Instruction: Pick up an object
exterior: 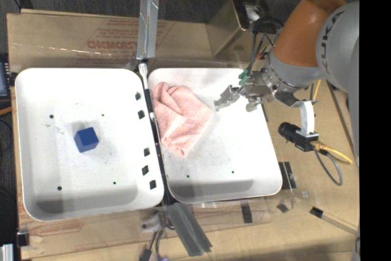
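Observation:
A crumpled pink cloth (181,116) lies in the right bin (244,162), against its left wall. A small blue cube (86,139) sits in the left bin (36,107), left of its middle. My gripper (237,101) hangs over the upper right part of the right bin, just right of the cloth's upper edge and apart from it. Its two fingers stand open, one (223,98) reaching toward the cloth, and nothing is between them. The grey arm with its orange band (305,27) comes in from the upper right.
A metal divider post (146,27) rises at the back between the two bins. A tan box (235,24) stands behind the right bin. Black clips line the wall between the bins. A cable with a black connector (299,136) hangs right of the right bin.

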Robot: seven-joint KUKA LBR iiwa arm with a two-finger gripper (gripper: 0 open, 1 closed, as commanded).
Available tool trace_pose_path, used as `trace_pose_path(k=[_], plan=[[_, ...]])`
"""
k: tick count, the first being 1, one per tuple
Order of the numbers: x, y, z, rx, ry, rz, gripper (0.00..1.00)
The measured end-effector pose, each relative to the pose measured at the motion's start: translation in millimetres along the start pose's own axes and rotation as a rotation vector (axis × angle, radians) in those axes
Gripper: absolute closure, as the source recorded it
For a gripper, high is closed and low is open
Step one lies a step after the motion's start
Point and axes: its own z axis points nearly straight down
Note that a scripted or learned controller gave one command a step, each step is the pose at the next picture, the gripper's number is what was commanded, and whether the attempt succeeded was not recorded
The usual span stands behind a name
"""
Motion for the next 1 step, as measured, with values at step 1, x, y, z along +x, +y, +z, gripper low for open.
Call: trace_pose_path(k=[1], plan=[[18.9, 38.5, 100.5, 0.0, -0.001, -0.067, 0.0]])
